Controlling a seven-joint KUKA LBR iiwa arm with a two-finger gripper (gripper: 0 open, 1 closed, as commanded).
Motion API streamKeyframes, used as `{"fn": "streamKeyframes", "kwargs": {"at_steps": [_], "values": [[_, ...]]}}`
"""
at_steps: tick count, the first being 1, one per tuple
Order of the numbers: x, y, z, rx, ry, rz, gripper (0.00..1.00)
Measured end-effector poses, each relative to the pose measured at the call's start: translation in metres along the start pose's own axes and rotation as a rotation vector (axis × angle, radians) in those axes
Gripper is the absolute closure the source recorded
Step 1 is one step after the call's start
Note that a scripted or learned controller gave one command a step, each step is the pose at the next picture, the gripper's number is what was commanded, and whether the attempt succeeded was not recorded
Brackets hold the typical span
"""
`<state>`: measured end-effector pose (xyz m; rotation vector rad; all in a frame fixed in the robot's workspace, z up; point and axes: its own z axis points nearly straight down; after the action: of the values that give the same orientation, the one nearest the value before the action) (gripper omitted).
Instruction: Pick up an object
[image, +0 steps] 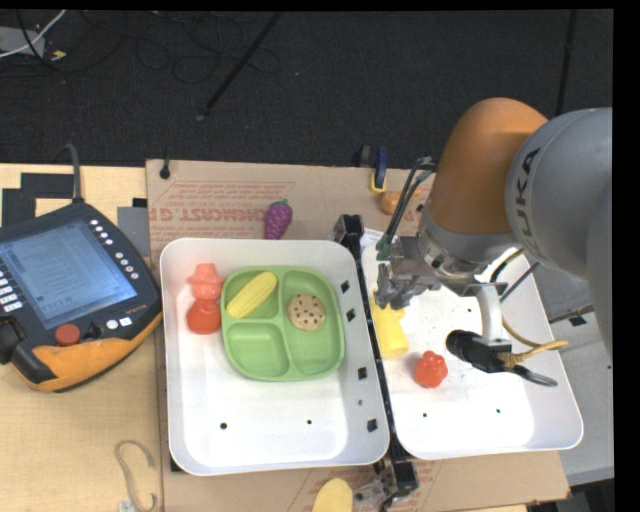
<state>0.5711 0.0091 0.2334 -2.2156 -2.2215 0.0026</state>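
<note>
1. Pincer (393, 295) hangs low at the 9 o'clock side of the right bin (520, 420), right over the 12 o'clock end of a yellow block (390, 336). From where I stand the wrist hides its tips, so I cannot tell how wide it is set or whether it has hold of anything.
2. That yellow block looks to me like the thing being gone for. It lies flat on the bin floor, pressed close along the wall the two bins share. I'd guess the arm leans in from 3 o'clock because that wall leaves no room on the block's 9 o'clock side.
3. Its long axis runs roughly from 12 to 6 o'clock, the far end tipped a touch toward 11. A grip across the short width, from 9 to 3, seems the natural one, though the wall may get in the way.
4. A small red fruit (431, 369) sits at about 4 o'clock from the block, near it but apart.
5. Over in the left bin (260, 425), a green divided plate (262, 355) holds a corn cob (250, 293) and a cookie (306, 312), each in its own compartment. A red-and-pink toy (204, 300) stands just beside the plate at 9 o'clock. All of these are well apart from the arm on the desk (70, 440).
</note>
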Motion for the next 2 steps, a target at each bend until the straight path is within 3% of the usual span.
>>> {"fn": "streamKeyframes", "kwargs": {"at_steps": [1,2], "values": [[0.054,-0.021,0.008,0.002,0.000,0.000,1.00],[0.068,-0.016,0.017,0.001,-0.002,0.003,1.00]]}}
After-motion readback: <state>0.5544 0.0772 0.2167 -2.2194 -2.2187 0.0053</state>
